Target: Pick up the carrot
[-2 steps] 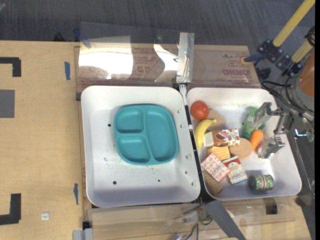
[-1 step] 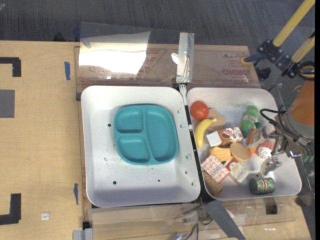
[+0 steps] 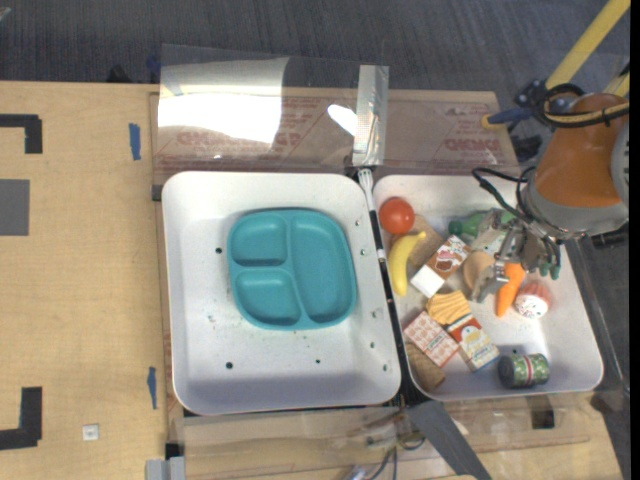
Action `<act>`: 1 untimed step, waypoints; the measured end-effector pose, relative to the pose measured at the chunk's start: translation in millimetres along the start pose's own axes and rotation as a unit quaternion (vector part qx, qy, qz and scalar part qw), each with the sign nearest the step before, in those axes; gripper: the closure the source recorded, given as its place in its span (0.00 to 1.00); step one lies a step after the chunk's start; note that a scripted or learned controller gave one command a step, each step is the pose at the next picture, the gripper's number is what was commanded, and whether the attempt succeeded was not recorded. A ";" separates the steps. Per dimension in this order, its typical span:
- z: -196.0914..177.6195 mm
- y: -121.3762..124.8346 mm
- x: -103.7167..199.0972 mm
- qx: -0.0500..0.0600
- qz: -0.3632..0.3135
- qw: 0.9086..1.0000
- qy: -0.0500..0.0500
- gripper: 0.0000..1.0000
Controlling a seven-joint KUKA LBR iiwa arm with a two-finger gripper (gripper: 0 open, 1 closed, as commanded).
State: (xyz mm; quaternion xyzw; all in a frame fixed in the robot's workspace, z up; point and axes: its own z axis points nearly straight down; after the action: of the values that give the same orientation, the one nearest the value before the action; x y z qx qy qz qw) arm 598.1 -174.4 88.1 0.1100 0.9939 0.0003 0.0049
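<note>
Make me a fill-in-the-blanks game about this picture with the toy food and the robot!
1. The blue plate lies in the ____ bin.
2. The yellow banana lies just below the red ____.
3. The gripper is down in the right bin, right at the orange ____.
4. The green can lies on its ____ near the right bin's front edge.

Missing words: left; tomato; carrot; side

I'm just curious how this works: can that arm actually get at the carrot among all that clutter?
Probably yes. The end effector is right over the carrot, which lies on top, though toys crowd close on both sides.
</note>
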 end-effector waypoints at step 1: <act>-13.5 0.9 -3.3 0.001 -0.001 1.000 -0.006 1.00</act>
State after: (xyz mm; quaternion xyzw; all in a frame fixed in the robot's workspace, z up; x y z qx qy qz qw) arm 601.4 -174.2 101.7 0.1091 0.9940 -0.0010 0.0107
